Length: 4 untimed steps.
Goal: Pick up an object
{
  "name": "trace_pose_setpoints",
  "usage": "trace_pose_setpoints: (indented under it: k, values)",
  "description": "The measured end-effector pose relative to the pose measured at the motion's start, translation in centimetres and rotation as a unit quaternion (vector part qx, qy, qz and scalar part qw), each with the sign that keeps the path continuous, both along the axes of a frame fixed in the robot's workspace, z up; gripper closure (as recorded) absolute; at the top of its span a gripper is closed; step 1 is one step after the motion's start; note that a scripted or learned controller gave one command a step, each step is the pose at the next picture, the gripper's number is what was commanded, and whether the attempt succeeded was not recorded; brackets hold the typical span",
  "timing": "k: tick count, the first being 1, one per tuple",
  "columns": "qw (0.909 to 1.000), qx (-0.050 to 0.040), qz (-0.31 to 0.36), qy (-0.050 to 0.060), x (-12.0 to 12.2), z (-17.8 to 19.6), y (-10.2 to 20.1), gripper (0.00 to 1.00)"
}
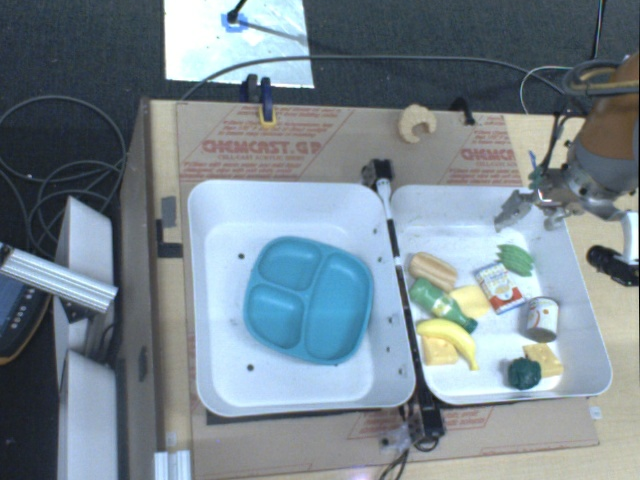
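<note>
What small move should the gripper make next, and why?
Probably lower toward the green leaf toy. The gripper hangs over the right bin, near its far right corner, holding nothing, and the leaf lies nearest, apart from the other toys.

You get even, fairly bright overhead light, soft shadows only. The white bins (300,200) read slightly washed out, and the foil sheet (238,26) on the far floor glares. Focus is soft overall, with small print unreadable. The arm (606,138) at right looks a little blurred.
</note>
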<state>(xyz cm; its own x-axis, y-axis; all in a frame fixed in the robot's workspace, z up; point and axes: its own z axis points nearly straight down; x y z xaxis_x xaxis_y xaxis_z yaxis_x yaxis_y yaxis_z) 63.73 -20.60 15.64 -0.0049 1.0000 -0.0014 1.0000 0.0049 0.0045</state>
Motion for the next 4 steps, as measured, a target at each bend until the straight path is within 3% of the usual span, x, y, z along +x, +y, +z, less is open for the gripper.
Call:
trace_pose_setpoints:
  k: [1, 2, 3, 4]
  values:
    - [1.0000, -0.0001, -0.002, -0.003, -4.3, -6.3, -0.1, 0.00]
    - [1.0000, -0.0018, -0.002, -0.008, -8.7, -6.5, -0.1, 0.00]
    - [1.0000, 0.0003, -0.001, 0.001, -4.9, -7.1, 0.0, 0.00]
    - [1.0000, 0.0004, -0.002, 0.002, -9.6, -7.2, -0.1, 0.00]
